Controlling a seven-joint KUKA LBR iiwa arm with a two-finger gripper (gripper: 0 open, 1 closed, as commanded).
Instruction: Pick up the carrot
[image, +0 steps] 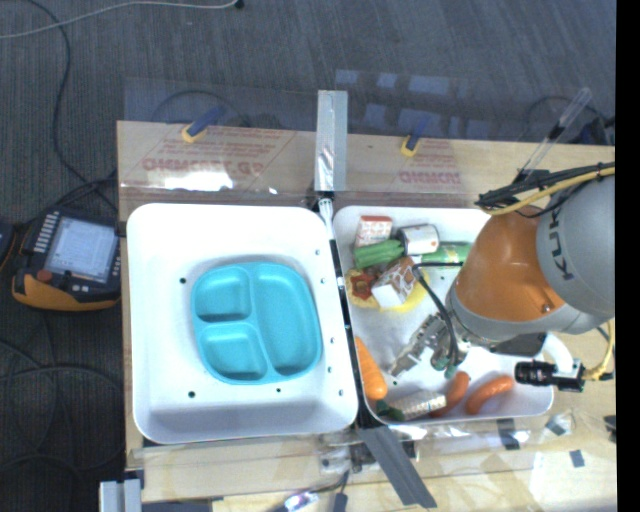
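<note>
The orange tapered carrot (372, 375) lies against the left wall of the right-hand shallow white bin (537, 403), just left of the metal claw (425, 350) (empty, fingers spread apart), which should, I think, shift left and straddle it crosswise before closing.

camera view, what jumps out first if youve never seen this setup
The grey arm with its orange band looms over the right bin, its gripper low among cluttered toy food. A blue divided tray sits in the left bin. The carrot lies at the right bin's left wall.
</note>
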